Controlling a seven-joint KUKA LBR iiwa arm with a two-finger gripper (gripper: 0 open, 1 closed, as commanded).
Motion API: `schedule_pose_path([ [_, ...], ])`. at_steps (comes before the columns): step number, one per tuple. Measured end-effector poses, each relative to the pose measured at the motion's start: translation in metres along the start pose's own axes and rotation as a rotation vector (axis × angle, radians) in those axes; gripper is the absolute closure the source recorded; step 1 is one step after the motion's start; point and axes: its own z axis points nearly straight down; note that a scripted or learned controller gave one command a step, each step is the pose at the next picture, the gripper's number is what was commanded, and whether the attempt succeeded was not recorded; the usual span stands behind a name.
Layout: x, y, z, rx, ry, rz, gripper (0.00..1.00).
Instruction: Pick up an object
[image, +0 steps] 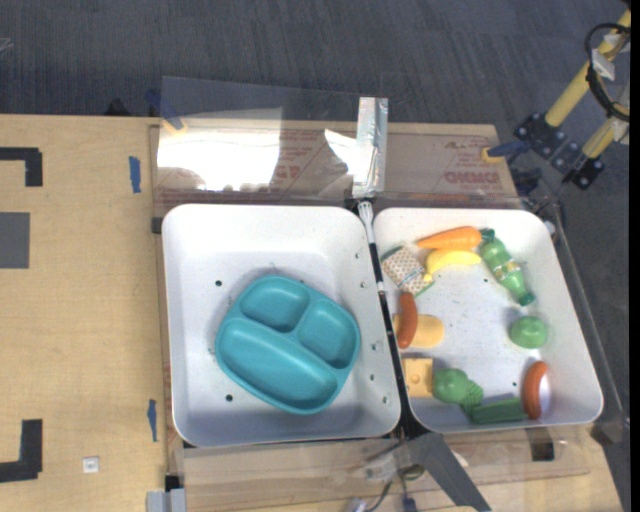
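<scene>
In the right bin (575, 300) toy foods lie loose, ready for picking; I cannot tell the end effector's state.

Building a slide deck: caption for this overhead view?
Teal divided plate in left bin; toy foods scattered in right bin.

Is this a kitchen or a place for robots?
Probably a robot lab bench, not a kitchen: two white bins taped to a board, with toy food like a carrot and a teal divided plate.
</scene>
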Motion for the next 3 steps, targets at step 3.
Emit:
schedule_pose_path([
  [3, 0.000, 0.000, -0.010, -0.004, -0.002, -1.071, 1.00],
])
